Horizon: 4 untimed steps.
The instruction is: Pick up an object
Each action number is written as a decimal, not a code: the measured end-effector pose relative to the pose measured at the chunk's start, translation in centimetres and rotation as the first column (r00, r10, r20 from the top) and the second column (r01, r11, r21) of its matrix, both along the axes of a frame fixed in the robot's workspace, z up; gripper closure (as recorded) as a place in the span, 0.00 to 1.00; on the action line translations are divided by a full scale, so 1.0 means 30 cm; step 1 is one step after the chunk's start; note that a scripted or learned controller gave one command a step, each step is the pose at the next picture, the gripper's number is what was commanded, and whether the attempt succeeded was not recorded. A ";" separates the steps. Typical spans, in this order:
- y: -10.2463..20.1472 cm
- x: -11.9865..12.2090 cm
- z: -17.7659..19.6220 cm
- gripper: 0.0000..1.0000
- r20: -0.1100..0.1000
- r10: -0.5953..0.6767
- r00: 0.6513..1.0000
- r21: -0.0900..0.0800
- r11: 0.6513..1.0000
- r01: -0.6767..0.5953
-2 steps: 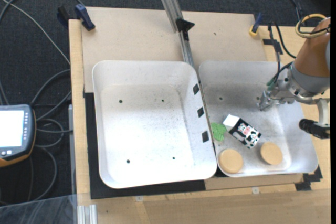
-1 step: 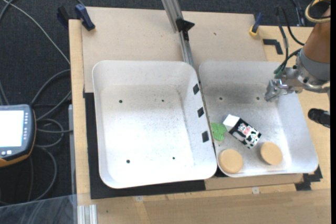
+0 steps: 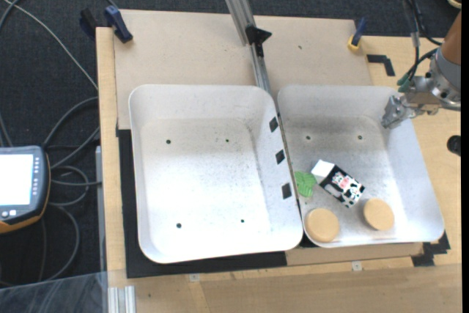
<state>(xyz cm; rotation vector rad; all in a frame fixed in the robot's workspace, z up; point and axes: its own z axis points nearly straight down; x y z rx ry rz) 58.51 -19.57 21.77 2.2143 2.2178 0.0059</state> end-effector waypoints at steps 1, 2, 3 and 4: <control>0.160 -0.037 -0.020 1.00 -0.010 0.004 1.000 0.006 1.000 -0.004; 0.341 -0.063 0.032 1.00 -0.009 0.006 1.000 0.007 1.000 -0.006; 0.537 -0.105 0.009 1.00 -0.012 0.006 1.000 0.007 1.000 -0.006; 0.719 -0.165 0.000 1.00 -0.012 0.005 1.000 0.007 1.000 -0.005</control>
